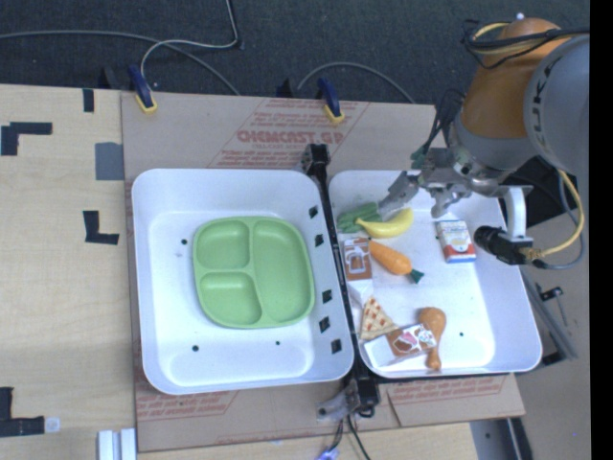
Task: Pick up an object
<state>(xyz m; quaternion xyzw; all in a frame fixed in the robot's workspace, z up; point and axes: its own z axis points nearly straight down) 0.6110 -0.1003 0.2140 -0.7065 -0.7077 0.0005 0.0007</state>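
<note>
My gripper (422, 199) hangs over the back of the right bin (498, 305), its two fingers spread open with nothing between them. The left fingertip (397, 199) is just above a yellow banana (388, 224). A green vegetable (356, 214) lies beside the banana at the bin's left wall. Right of the gripper sits a small white and red carton (456, 240). An orange carrot (393, 259) lies in front of the banana. Nearer the front are a pizza slice (375, 316), a chicken drumstick (433, 332) and a printed packet (407, 341).
The left bin (163, 257) holds a green divided plate (254, 271). A small brown box (356, 257) rests against the wall between the bins. Cables and two clamps lie behind the bins. The arm's orange band (503, 75) looms at the upper right.
</note>
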